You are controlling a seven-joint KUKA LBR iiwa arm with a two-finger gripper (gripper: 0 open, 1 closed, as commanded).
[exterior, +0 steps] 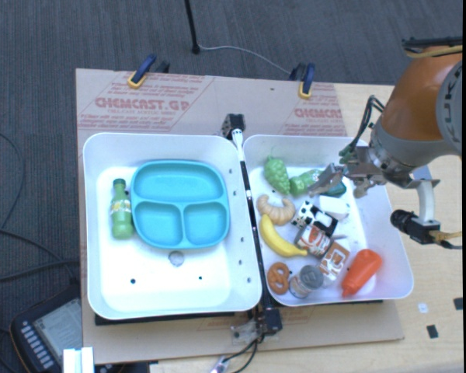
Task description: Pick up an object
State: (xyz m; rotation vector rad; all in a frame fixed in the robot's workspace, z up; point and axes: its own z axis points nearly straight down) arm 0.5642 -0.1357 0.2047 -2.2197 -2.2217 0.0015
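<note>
My gripper (346, 180) hangs over the far part of the right bin (400, 274), open, with nothing between its fingers. One finger (327, 179) is next to a green toy (304, 182); the other (364, 186) is toward the bin's right wall. A white object (334, 206) lies just in front of the gripper. Several toys fill the bin: green grapes (276, 173), a croissant (277, 206), a banana (278, 239), a black-and-white cow (306, 212), a small carton (317, 240), a pretzel (279, 276), a can (303, 280) and an orange carrot (361, 271).
The left bin (101, 278) holds a blue divided plate (179, 213), a green bottle (121, 208) beside it and a small grey piece (175, 259). A raised wall (247, 208) separates the bins. Clamps (144, 70) (306, 80) sit on the board's far edge.
</note>
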